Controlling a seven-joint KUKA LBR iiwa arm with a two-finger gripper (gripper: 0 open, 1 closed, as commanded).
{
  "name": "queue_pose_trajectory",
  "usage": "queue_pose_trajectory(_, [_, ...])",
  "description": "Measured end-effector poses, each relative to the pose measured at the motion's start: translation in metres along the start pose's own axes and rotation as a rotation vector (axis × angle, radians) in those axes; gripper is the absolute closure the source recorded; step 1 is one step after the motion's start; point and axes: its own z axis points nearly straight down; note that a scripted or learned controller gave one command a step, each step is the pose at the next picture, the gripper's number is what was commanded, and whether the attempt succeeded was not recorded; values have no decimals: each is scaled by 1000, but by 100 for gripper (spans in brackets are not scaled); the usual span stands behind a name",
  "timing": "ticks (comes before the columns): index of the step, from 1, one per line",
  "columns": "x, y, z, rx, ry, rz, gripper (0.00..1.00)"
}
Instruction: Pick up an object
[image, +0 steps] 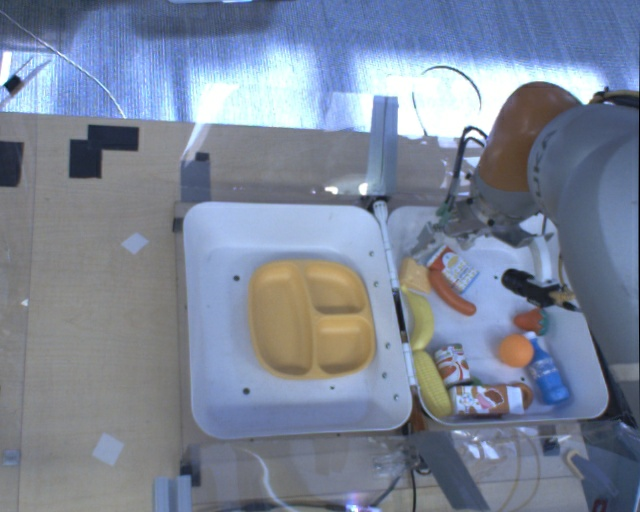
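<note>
The tool (440, 228) hangs at the upper left of the right white bin (596, 392), just above a small red and white carton (454, 268) and a red toy sausage (452, 293). I cannot tell if it is apart or together. The carton looks light and stiff, so grabbing its flat sides seems best, while the smooth sausage may slip.

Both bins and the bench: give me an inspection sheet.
Surface: wooden bench, two white bins side by side.
Job's things: right bin holds a banana, corn, sausage, orange, blue bottle, can and carton.
Clutter: yellow divided tray in the left bin.
Grippers: gripper over the right bin's far corner.
Cables: thin wires behind the bins.
Surroundings: blue floor.
</note>
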Motion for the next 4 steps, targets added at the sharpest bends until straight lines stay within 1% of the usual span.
queue_pose_trajectory(1, [5, 1, 3, 1, 5, 36, 0])
queue_pose_trajectory(2, [8, 1, 4, 0, 6, 54, 0])
queue_pose_trajectory(3, [6, 1, 4, 1, 7, 38, 0])
queue_pose_trajectory(4, [23, 6, -101, -9, 6, 71, 0])
